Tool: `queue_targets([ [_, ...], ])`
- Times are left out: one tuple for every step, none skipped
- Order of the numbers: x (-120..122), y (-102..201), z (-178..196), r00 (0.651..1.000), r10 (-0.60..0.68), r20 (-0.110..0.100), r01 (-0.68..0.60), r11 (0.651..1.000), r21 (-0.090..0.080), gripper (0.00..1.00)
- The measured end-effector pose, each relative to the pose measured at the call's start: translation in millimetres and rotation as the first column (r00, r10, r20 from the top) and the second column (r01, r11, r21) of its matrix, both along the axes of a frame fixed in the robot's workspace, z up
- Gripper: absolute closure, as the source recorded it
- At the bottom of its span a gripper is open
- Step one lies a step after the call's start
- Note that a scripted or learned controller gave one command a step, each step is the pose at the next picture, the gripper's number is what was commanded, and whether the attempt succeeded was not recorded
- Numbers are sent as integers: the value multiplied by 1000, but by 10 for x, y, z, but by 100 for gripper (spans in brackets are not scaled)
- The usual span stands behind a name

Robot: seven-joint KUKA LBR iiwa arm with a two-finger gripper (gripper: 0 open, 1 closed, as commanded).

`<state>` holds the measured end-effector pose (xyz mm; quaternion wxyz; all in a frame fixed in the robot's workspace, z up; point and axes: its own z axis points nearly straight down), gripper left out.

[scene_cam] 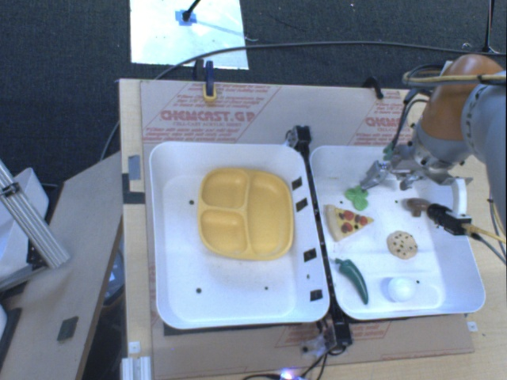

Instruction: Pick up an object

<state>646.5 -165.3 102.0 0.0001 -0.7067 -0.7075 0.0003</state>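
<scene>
The right bin (467, 291) holds several toy foods: a green leafy piece (358, 198), a pizza slice (347, 221), a cookie (402, 245), a green pepper (352, 279), a white ball (400, 289) and a small brown piece (414, 206). My gripper (392, 179) hangs over the far part of this bin. It is open, with nothing between its fingers. One finger (374, 175) points down toward the green leafy piece and ends just above and right of it. The brown piece lies just below the other finger.
A yellow divided plate (244, 214) lies in the middle of the left bin (170, 291). A black ridge with clips (313, 228) separates the two bins. The arm's orange band (455, 93) rises at the far right.
</scene>
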Motion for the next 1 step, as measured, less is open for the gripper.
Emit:
queue_targets([
  [17, -3, 146, 1000, 0, 6, 0, 1000, -1, 100],
])
